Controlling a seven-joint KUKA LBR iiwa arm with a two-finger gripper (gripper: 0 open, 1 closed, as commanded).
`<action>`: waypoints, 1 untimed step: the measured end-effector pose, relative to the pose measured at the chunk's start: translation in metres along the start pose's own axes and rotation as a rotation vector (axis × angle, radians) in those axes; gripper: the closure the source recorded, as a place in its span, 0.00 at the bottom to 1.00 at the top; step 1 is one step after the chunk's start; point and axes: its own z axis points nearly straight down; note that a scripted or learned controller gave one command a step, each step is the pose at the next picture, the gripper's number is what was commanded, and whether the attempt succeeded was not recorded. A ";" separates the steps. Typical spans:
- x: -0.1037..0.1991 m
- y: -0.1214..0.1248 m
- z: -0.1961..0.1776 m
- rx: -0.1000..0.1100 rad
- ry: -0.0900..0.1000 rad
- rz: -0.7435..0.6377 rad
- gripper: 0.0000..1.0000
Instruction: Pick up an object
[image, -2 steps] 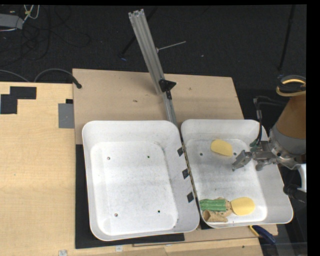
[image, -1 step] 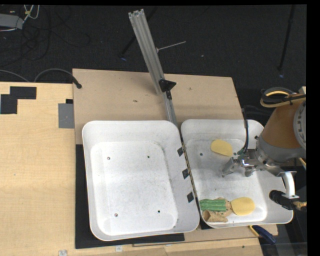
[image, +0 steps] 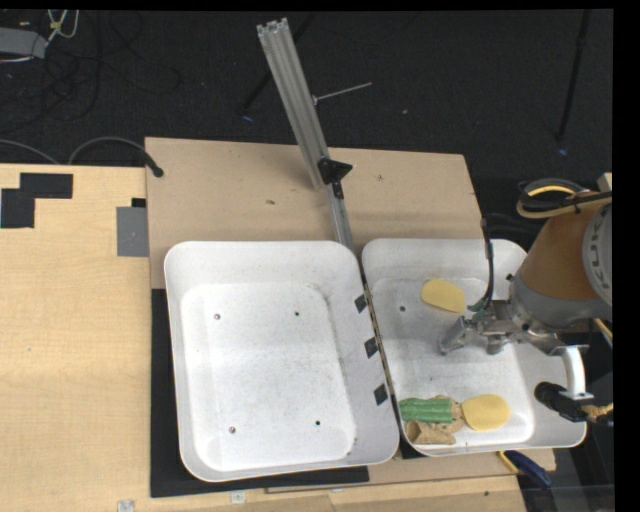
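Honestly, I couldn't tell my pincer's (image: 462, 335) state low in the right bin (image: 440, 262), so I judged squaring over the yellow piece (image: 443, 295) just beside it best.

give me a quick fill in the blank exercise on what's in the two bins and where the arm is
1. The gripper is over the ____ bin.
2. The yellow object near the gripper lies in that bin's ____ half.
3. The green object lies at the bin's near edge beside a second object of ____ colour.
4. The arm wears an ____ band.

Missing words: right; far; yellow; orange
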 end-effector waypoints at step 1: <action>-0.001 0.000 -0.010 0.000 0.001 0.003 1.00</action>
